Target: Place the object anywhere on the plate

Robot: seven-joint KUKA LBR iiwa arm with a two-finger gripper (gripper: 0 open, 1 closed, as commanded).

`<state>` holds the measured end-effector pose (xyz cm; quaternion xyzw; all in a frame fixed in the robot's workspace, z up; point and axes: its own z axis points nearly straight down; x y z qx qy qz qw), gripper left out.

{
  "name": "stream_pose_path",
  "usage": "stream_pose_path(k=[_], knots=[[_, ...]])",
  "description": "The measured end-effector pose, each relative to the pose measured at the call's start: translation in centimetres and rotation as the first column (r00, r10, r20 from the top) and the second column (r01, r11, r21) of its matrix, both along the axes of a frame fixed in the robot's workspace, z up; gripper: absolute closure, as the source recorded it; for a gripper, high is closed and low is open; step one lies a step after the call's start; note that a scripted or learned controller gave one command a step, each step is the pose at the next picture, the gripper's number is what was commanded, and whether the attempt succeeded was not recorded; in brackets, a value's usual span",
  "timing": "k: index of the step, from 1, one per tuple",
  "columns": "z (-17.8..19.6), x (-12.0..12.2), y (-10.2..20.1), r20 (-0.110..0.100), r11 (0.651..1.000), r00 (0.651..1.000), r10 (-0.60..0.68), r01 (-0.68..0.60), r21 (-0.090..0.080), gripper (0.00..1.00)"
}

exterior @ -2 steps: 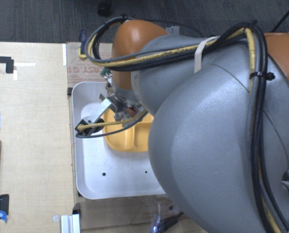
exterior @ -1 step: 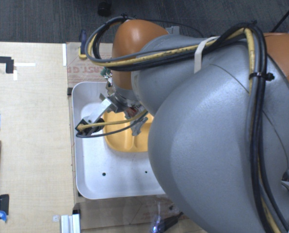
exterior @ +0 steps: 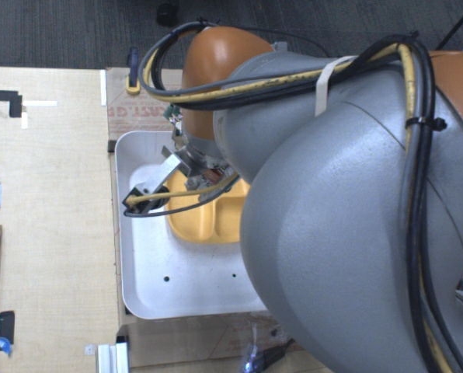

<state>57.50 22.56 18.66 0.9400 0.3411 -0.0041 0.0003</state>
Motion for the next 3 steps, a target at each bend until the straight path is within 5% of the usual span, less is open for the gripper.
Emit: stream_pose_path(k=[1, 2, 3], knots=[[0.0, 0.0, 0.0, 0.000, 1.000, 1.000, -0.001, 0.001, 0.000, 0.00], [4.8, 2.2, 0.0, 0.007, 0.967, 0.967, -0.255, 0.255, 0.001, 0.00], [5.7, 2.3, -0.4, 0.006, 0.965, 0.965, -0.263, 0.263, -0.002, 1.00]])
